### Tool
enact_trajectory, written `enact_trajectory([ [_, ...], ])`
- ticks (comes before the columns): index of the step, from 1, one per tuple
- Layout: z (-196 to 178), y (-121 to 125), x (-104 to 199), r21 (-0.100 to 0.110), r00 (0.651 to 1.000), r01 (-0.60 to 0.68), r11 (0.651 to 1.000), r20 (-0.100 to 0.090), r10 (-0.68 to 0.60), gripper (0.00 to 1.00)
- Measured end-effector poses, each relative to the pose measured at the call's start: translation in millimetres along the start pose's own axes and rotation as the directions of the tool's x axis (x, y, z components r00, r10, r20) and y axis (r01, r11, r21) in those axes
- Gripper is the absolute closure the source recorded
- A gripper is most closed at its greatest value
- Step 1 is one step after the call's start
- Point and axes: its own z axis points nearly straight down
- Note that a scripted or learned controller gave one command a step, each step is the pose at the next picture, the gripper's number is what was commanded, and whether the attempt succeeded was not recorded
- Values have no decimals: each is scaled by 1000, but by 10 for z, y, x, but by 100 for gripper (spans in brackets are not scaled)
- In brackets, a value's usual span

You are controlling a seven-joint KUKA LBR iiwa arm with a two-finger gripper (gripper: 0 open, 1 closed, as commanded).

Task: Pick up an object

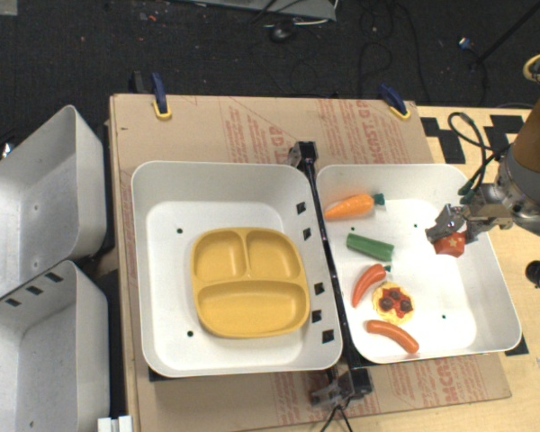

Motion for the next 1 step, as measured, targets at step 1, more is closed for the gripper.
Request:
enact_trajectory([
  [1,-29,2,522,2,1000,0,1000,0,0,100],
])
